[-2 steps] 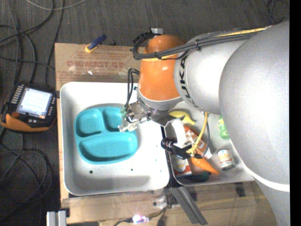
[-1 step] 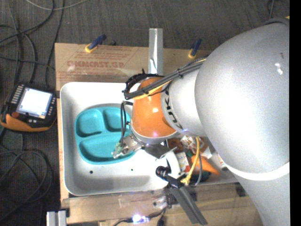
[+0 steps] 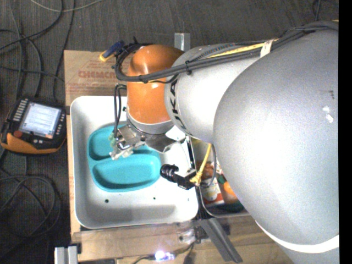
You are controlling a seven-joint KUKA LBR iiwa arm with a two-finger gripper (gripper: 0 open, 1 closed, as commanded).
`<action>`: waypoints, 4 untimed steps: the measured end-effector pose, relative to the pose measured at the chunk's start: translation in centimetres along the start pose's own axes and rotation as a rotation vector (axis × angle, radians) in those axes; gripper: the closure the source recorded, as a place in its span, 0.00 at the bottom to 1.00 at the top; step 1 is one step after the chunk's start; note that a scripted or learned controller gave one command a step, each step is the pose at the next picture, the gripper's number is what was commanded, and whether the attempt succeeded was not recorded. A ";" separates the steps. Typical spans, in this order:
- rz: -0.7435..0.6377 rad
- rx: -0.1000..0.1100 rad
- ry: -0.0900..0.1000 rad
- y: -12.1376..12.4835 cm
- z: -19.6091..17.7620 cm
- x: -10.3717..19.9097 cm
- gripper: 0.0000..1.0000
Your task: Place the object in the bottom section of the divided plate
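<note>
A teal divided plate (image 3: 124,169) lies in the left white bin (image 3: 82,147). Its large section faces the front and smaller sections lie behind. My gripper (image 3: 122,146) hangs over the ridge between the plate's sections, below the orange band of the arm (image 3: 148,87). Metal parts and cables crowd the wrist, and no object can be made out at the gripper.
The grey arm covers most of the right bin (image 3: 220,202), where several small colourful items show at its left edge. A black connector (image 3: 170,173) juts from the wrist over the left bin. A teach pendant (image 3: 36,124) lies on the floor at left.
</note>
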State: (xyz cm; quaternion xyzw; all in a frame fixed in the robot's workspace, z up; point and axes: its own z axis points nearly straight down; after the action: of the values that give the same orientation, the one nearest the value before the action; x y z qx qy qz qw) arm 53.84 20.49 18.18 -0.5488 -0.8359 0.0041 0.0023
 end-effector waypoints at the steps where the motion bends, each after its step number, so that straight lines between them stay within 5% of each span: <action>1: 0.000 0.000 0.001 0.0 0.0 0.0 0.00; 2: -0.002 0.010 0.002 0.0 -0.4 0.1 1.00; 3: -0.002 0.010 0.002 0.0 -0.4 0.1 0.00; 4: -0.003 0.020 0.003 0.0 -0.8 0.1 1.00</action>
State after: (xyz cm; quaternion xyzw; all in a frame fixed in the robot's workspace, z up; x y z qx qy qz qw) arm 53.76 20.61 18.99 -0.5476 -0.8366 0.0117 0.0089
